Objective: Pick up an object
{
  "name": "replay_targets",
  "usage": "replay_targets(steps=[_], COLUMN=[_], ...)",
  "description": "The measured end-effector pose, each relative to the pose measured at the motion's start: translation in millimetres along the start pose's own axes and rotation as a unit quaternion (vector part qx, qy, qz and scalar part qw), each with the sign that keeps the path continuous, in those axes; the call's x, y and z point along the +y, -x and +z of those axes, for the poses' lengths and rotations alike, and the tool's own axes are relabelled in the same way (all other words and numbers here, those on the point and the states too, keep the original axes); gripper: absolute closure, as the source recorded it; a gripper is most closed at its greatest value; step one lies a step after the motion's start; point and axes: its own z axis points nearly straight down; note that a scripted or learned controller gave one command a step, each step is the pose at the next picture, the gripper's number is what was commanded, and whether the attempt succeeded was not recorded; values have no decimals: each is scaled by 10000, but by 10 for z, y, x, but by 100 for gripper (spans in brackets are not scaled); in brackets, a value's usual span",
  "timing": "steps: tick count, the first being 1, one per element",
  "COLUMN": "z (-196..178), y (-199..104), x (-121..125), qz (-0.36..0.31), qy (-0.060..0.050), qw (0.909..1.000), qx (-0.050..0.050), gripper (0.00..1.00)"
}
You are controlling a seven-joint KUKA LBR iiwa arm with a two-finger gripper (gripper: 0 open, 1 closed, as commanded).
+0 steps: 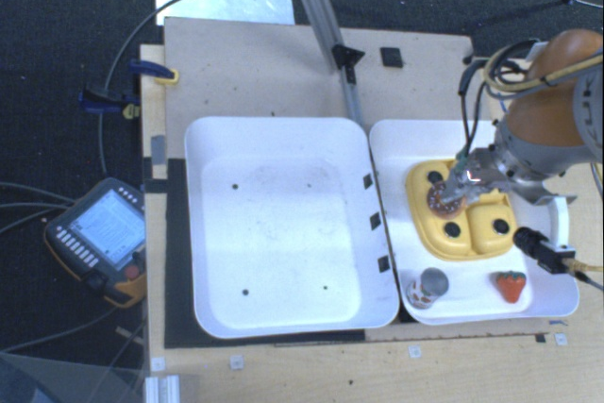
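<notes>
Where claw (451,195) hovers — yellow toy (472,226) beneath.

The arm (557,109) ran off the right edge and covered the right bin's (396,203) far corner, the gripper (455,191) hid part of the yellow object (472,226) beneath it with its fingers too blurred to read, and the small cup-like item (427,286) was too small to identify.

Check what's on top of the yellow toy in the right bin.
The tool sits over the yellow toy, above a round brownish piece on its top. Two dark spots show near it. The arm covers the toy's upper right edge.
</notes>
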Motion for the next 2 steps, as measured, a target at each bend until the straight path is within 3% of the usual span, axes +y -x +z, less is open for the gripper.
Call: replay_targets(steps=[2], z=[-968], y=[5], x=[42], qz=[-3], qy=[-2], qw=[10000], qx=[-1], gripper=[100])
